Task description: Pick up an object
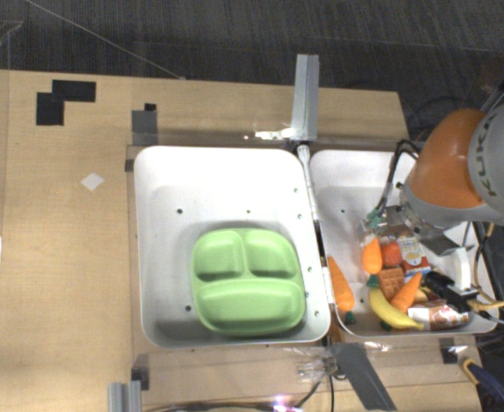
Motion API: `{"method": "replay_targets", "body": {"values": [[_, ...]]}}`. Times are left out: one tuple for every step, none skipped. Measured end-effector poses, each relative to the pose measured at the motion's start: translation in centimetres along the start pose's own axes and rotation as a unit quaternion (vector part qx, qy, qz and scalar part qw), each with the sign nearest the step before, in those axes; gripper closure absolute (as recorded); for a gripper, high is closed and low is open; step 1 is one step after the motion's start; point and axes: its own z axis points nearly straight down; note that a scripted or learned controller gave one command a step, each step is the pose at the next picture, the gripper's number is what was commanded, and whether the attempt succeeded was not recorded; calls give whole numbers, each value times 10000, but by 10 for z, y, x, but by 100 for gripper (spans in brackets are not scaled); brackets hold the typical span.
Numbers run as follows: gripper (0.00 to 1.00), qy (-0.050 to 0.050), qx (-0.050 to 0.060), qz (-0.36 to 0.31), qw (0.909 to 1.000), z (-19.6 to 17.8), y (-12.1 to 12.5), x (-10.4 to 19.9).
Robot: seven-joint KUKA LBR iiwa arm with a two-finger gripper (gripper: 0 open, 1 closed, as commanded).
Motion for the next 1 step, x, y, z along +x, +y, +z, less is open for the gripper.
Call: {"method": "replay_targets", "body": {"values": [[100, -8, 127, 914, 9957, -78, 52, 55]]}}
